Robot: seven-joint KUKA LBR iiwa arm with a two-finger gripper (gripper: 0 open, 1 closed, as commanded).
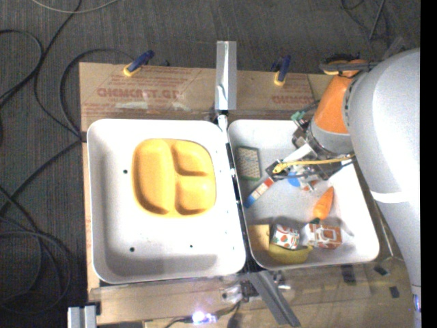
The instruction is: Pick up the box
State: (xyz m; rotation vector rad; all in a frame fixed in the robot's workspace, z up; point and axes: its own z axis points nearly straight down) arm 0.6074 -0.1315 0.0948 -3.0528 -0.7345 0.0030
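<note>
Box (326, 236): lower right of frame, lying in right bin (369, 251) beside a second carton (286, 237). Hand (295, 166): above bin's upper part, well apart; grip state cannot be told. Pickup apparently not yet done.

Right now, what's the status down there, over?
Gripper low in right white bin, grasp unclear. Small red-and-white carton box untouched near front. Orange carrot lies between them.

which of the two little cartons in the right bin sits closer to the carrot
The right-hand carton, directly below the carrot. The other carton lies further left, beside the banana.
</note>
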